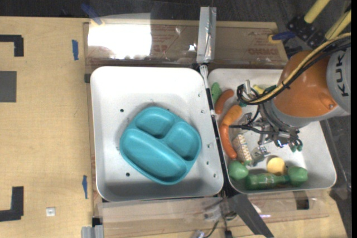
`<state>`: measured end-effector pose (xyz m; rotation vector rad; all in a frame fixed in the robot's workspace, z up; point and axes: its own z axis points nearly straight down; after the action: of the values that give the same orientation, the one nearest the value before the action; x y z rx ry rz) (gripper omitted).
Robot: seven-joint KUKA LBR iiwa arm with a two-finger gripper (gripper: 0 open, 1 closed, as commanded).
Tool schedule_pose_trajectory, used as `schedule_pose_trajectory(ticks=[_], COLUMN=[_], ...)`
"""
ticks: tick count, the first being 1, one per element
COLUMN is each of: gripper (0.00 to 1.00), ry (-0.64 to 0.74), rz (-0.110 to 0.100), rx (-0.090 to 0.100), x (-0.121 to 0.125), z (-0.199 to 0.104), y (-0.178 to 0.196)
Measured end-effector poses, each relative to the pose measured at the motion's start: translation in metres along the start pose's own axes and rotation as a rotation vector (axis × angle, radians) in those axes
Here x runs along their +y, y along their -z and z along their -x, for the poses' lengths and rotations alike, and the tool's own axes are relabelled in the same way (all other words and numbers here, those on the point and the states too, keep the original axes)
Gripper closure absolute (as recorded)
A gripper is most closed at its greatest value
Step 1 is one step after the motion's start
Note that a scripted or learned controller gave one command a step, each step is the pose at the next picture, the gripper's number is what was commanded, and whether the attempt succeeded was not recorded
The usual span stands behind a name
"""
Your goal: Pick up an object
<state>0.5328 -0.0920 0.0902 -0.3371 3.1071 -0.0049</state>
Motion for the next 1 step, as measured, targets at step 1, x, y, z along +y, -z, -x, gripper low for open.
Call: schedule_pose_trajectory(ticks=[1], gripper=[0.00], ry=[0.049], rz=[0.000], rx=[-0.001], x=[-0.0099], z=[-0.0200], y=[0.0003])
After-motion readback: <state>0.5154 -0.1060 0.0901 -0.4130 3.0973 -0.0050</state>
